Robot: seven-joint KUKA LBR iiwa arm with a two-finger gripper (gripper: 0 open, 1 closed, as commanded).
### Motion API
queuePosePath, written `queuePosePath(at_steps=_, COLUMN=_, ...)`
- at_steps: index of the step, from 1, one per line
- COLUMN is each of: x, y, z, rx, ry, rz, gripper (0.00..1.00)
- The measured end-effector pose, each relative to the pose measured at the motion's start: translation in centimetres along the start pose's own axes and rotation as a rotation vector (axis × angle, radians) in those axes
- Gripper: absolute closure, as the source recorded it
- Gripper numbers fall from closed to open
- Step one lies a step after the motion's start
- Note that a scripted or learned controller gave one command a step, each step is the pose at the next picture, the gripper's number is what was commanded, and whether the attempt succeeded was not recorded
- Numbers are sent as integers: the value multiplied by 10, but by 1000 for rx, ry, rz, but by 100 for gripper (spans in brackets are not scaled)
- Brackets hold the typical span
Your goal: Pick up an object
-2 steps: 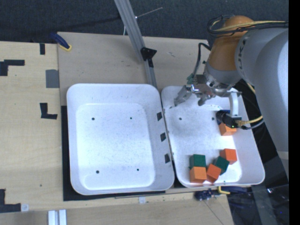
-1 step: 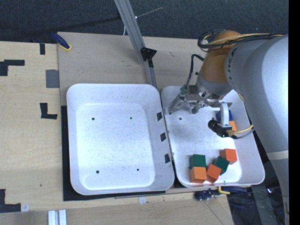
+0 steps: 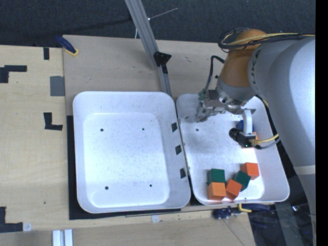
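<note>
Several small blocks lie bunched at the near end of the right bin (image 3: 205, 147): a green block (image 3: 217, 175), an orange block (image 3: 216, 190) just in front of it, another orange block (image 3: 233, 188), a second green block (image 3: 243, 179) and an orange block (image 3: 251, 169) at the right. My gripper (image 3: 204, 110) hangs over the far left corner of that bin, well away from the blocks, with nothing seen in it. The grey arm with its orange band (image 3: 238, 68) reaches in from the right.
The left bin (image 3: 82, 137) sits beside the right one, their rims touching. A slanted metal pole (image 3: 148, 35) rises behind the bins. A black cable fitting (image 3: 241, 135) hangs off the wrist above the right bin.
</note>
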State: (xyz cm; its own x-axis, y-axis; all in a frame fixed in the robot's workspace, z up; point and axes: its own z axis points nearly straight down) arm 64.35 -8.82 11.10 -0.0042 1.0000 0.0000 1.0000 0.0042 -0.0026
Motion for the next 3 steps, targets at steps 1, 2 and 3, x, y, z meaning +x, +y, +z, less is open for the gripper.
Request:
queuePosePath(at_steps=1, x=-4, y=6, z=-45, rx=-5, ry=0, rz=3, gripper=100)
queuePosePath(at_steps=2, x=-5, y=9, z=-88, rx=-6, ry=0, rz=2, gripper=100)
queuePosePath(at_steps=3, x=-4, y=10, z=-133, rx=-7, ry=0, rz=2, gripper=100)
